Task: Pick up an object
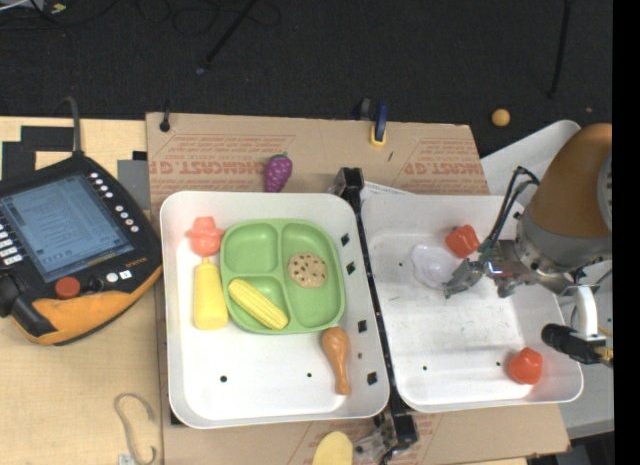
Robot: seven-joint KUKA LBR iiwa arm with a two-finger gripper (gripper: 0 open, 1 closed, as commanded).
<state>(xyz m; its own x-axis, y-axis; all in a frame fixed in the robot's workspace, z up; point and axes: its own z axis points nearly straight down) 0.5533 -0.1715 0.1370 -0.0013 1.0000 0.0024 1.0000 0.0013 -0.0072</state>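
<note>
Over on the left bin [190,383], a green tray [335,298] carries corn [258,304] and a cookie [307,270], with a yellow bottle [208,296] touching the tray's left edge and a drumstick [337,356] lying off its lower right corner. Across to the right bin [450,393]: a clear cup [432,265] lies near the middle, a red piece [461,241] just above it, and a red tomato [524,365] sits in the lower right corner. The gripper [462,279] hangs low beside the cup, and whether its fingers are spread or closed I cannot tell.

End effector [458,284] hovers in right bin [560,388]; red toy [461,241] nearby.
</note>
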